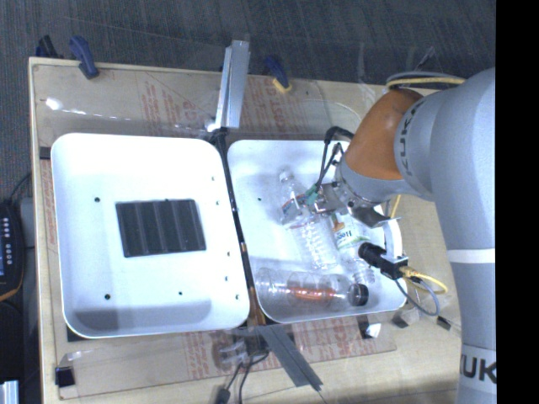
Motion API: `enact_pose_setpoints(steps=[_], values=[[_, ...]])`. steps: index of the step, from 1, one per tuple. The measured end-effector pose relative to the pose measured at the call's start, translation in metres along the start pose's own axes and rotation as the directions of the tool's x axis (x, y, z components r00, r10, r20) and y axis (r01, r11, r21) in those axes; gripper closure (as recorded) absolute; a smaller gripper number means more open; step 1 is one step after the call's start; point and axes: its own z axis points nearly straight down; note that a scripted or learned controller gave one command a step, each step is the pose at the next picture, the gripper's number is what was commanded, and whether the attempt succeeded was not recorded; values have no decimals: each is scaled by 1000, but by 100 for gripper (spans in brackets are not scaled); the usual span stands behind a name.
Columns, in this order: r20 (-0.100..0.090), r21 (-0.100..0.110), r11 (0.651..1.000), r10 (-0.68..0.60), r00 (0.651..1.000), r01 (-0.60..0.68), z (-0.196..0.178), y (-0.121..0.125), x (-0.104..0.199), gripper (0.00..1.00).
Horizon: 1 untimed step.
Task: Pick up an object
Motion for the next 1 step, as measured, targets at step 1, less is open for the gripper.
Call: enact_pose_setpoints(steps=[1], values=[[3,-5,995,-103,995,103,-93,63,-26,100]])
